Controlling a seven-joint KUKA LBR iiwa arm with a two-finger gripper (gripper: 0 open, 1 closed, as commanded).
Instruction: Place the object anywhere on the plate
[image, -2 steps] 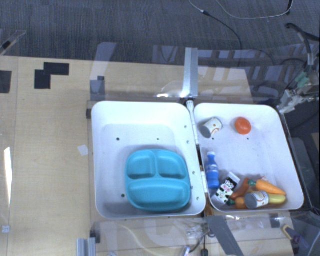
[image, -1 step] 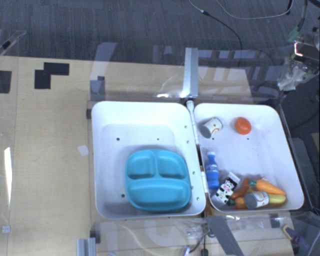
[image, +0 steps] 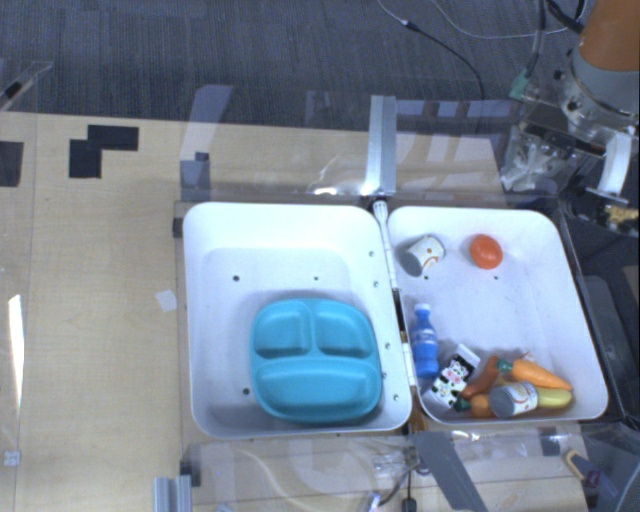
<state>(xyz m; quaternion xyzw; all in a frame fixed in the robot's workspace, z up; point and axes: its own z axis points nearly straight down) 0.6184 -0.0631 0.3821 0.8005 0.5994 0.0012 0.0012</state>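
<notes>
A light blue plate (image: 315, 360) with three compartments lies in the left bin (image: 210, 300), toward its front, with nothing on it. The loose objects sit in the right bin (image: 560, 290): a small white cup (image: 423, 253) on its side, an orange ball (image: 486, 251), a blue bottle (image: 425, 341), a black-and-white toy (image: 455, 378), a carrot (image: 537, 374) and a grey can (image: 512, 400). My gripper (image: 562, 135) hangs above the far right corner of the right bin, away from all of them.
A metal post (image: 381, 150) rises behind the divider between the two bins. Cables (image: 450, 45) run across the dark floor at the back. The wooden bench (image: 90, 300) stretches out to the left of the bins.
</notes>
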